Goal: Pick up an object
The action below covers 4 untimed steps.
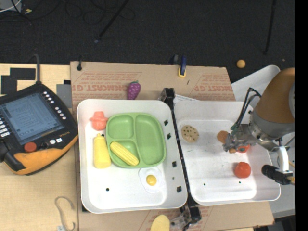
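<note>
Whether the jaws are open or closed cannot be told; the gripper (234, 144) is set low in the right bin (211, 186), over a small orange-red piece (242, 149) and just beside a brown one (222, 136), which suggests that one of these is being tried for. A red ball (242, 169) lies near below, a cookie (189, 133) well apart to the left. The arm (274, 105) is reached in from the right, wrist turned downward.
</note>
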Available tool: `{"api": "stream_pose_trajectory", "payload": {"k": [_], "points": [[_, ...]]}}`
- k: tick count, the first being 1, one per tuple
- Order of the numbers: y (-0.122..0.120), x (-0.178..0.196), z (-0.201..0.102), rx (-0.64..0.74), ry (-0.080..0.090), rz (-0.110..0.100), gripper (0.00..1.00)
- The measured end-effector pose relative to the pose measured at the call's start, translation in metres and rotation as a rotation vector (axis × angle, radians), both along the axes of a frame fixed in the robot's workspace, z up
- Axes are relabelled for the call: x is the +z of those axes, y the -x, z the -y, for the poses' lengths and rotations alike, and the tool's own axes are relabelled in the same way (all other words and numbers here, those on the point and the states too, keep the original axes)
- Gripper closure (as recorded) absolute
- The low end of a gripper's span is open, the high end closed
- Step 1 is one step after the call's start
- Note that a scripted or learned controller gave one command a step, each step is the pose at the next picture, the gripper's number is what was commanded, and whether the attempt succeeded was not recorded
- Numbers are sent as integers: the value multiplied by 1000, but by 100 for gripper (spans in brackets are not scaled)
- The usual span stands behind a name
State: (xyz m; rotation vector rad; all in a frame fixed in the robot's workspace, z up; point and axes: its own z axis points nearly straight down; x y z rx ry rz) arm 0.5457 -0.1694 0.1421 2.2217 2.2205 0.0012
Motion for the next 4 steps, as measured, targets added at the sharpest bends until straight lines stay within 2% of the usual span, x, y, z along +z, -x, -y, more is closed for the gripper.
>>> {"api": "stream_pose_trajectory", "payload": {"k": [2, 4], "points": [[-9, 88, 3, 0, 1, 1, 100], [-44, 102, -94, 5, -2, -1, 100]]}}
